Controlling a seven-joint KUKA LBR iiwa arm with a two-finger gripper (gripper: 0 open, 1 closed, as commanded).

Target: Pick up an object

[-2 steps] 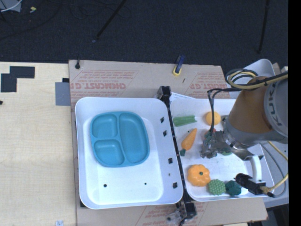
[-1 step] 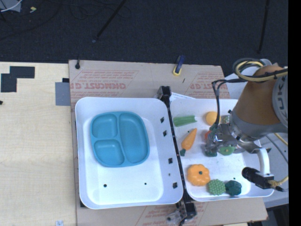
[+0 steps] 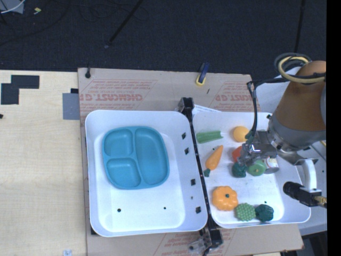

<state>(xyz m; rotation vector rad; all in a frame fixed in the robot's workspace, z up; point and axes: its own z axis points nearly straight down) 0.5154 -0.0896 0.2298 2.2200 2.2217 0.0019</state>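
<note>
The gripper, jaw state unclear, is seemingly upon a red toy in the right bin; the left bin holds a blue divided plate.

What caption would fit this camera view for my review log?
Claw low in the right white bin among plastic toy vegetables, beside an orange toy carrot; a blue three-compartment plastic plate lies in the left bin.

Two bins are set side by side on a board. A plate with three parts is laid in the left bin. Toy foods are spread in the right bin: a carrot near the middle wall, a pumpkin nearer the front, and a bean pod farther back.
</note>
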